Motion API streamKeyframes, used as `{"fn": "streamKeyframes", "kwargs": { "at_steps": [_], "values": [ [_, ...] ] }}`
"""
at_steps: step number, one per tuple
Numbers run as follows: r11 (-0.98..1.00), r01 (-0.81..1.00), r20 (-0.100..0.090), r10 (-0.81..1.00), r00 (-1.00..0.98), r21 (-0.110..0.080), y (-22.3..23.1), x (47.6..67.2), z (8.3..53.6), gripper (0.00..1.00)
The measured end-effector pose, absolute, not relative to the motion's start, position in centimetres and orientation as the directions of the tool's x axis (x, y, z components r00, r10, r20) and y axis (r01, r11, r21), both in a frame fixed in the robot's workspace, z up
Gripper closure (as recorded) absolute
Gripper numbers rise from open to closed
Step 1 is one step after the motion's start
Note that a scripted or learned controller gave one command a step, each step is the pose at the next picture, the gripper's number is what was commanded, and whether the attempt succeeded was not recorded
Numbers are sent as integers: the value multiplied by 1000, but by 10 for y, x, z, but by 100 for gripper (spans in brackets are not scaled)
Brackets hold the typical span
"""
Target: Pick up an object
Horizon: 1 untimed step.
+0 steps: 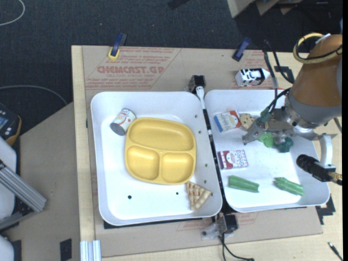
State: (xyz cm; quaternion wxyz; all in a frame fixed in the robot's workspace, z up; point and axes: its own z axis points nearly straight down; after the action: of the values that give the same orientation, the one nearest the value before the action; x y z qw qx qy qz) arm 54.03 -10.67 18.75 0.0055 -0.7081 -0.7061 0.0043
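While claw hovers low, finger state cannot be told | green toy beside it, right bin near far-right edge | looks light, stiff, smooth; pinch across middle.

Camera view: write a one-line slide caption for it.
Gripper low in the right bin among toy foods; yellow divided plate in the left bin.

Robotics laboratory bench: industrial arm over two white bins clamped to a cardboard-covered table; cables trail across dark carpet.
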Motion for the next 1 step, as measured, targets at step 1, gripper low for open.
{"fn": "streamKeyframes", "kwargs": {
  "at_steps": [1],
  "values": [
    [0,1000,0,1000,0,0,-107,544,194,0]
  ]
}}
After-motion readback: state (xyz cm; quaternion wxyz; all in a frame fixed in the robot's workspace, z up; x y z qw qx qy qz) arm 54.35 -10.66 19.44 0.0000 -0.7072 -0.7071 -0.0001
